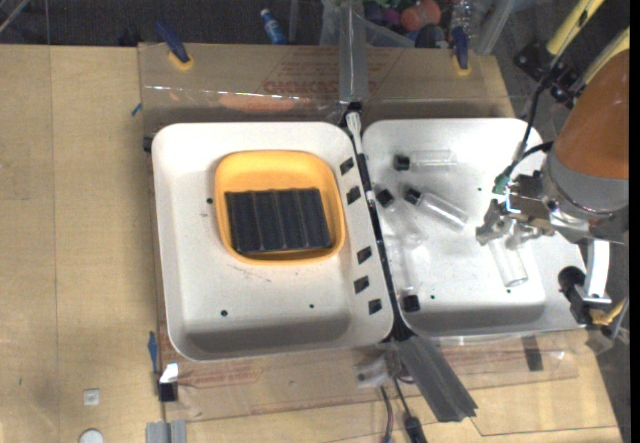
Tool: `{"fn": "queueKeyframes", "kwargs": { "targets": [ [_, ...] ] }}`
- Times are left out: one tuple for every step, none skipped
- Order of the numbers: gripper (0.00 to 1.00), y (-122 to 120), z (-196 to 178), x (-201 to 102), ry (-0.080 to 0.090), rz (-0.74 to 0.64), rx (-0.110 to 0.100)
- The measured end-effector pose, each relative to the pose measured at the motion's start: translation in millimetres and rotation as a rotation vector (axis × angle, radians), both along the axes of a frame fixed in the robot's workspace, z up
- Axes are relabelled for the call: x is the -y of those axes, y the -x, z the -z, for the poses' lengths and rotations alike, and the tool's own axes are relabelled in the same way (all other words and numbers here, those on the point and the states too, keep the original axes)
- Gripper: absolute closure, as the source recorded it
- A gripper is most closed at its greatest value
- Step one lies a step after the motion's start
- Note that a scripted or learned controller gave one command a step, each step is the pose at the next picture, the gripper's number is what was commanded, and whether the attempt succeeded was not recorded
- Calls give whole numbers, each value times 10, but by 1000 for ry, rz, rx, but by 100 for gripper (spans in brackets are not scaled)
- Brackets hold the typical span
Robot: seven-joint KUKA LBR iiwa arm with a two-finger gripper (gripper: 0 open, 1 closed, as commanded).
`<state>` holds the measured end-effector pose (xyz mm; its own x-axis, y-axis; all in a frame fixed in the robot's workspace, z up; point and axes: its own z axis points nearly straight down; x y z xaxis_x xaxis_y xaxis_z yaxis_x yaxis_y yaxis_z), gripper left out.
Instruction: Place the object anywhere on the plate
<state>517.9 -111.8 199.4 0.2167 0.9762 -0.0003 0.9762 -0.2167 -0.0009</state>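
The hand (505, 223) sits low in the right bin (455, 306), its opening indeterminate, above clear vials (438, 206); the yellow plate (278, 167) occupies the left bin (190, 311).

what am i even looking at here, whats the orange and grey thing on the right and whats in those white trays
This is one camera fixed above a workbench, looking down at a slant. The grey and orange thing on the right is a robot arm. At its tip is a two-finger gripper, its hand, hanging over the right bin.

The bench holds two shallow white bins side by side. The left bin holds a yellow plate with a dark ribbed block lying on it. In the right bin lie several small clear tubes with dark caps, such as one near the middle and another nearer the back. One clear tube lies just below the gripper.

I cannot tell whether the gripper is holding anything. The job is to put an object on the plate.
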Motion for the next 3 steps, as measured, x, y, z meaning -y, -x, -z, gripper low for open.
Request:
{"fn": "queueKeyframes", "kwargs": {
  "targets": [
    [100, -540, 103, -149, 1, -258, 3],
    [100, -921, 149, -388, 1, -334, 3],
    [100, -1385, 136, -607, 2, -396, 3]
  ]
}}
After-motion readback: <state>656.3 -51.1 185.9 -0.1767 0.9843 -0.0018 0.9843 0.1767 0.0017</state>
